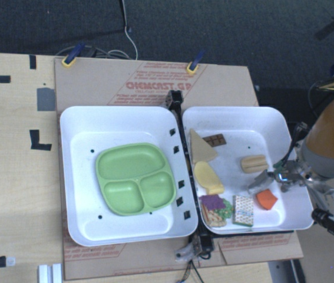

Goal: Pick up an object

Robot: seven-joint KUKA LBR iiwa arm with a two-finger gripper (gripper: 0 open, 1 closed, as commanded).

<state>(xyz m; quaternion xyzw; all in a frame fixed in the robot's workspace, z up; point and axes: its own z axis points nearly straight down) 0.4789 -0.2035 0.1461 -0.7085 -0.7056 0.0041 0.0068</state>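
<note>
The right bin [273, 118] holds several small items. An orange block [266, 200] lies near its right front, and a short wooden cylinder [253, 163] rests just behind it. A yellow banana-like piece [208, 177], a tan wedge [200, 147], a small brown bar [215, 140], purple grapes [213, 203] and a small printed box [244, 210] fill the bin's left and front. My gripper [262, 184] reaches in from the right, low over the bin floor between the cylinder and the orange block, just above the block. Nothing shows as held.
The left bin [72, 158] carries a green three-compartment plate [135, 177]. A black divider clip strip [181, 158] runs between the bins. Both bins sit on a cardboard sheet [155, 81] on the wooden bench. The arm's grey and orange body [326, 140] overhangs the right bin's rim.
</note>
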